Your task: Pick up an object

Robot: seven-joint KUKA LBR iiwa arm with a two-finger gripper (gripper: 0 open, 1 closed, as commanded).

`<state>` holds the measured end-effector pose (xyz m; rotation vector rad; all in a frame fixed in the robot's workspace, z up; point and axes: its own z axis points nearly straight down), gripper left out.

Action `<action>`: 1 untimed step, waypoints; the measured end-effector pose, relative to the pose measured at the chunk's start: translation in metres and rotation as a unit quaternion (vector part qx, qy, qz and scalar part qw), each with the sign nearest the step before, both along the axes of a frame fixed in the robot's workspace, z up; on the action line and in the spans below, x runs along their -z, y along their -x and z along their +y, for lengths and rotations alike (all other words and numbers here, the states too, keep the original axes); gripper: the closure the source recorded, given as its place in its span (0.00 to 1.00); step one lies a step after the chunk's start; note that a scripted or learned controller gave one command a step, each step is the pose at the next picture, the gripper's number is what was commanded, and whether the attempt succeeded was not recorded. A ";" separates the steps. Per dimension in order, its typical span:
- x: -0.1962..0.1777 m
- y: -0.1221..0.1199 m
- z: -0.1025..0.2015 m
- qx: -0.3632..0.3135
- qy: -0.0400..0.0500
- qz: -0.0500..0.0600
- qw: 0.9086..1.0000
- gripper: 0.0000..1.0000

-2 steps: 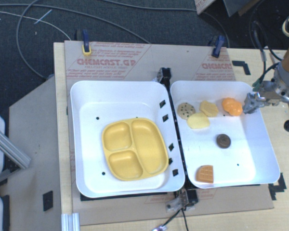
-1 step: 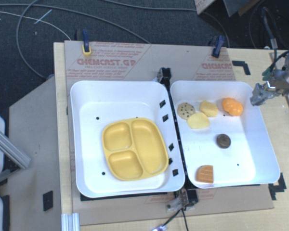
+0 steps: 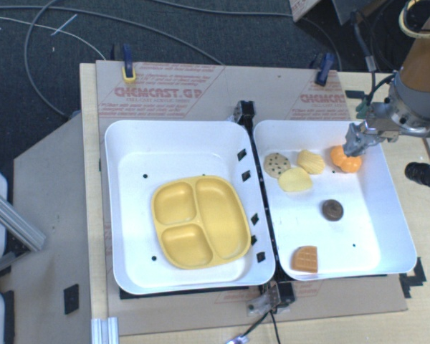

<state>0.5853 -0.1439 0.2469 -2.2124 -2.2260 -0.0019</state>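
The gripper (image 3: pixel 356 143) is poised touching an orange toy (image 3: pixel 346 160) at the right bin's (image 3: pixel 387 213) far side; its finger spread cannot be told. A centred, straight descent is advised.

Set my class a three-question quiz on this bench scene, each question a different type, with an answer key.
1. True or false: the yellow divided tray lies in the right bin.
2. Which item is the gripper right at? A) cookie B) orange piece C) brown round piece
3. Fill in: the tray has ___ compartments.

Key: 1 false, it lies in the left bin; 2 B; 3 three.
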 end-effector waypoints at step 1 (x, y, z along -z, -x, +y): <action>0.005 -0.016 0.060 0.000 0.000 -0.001 1.000 1.00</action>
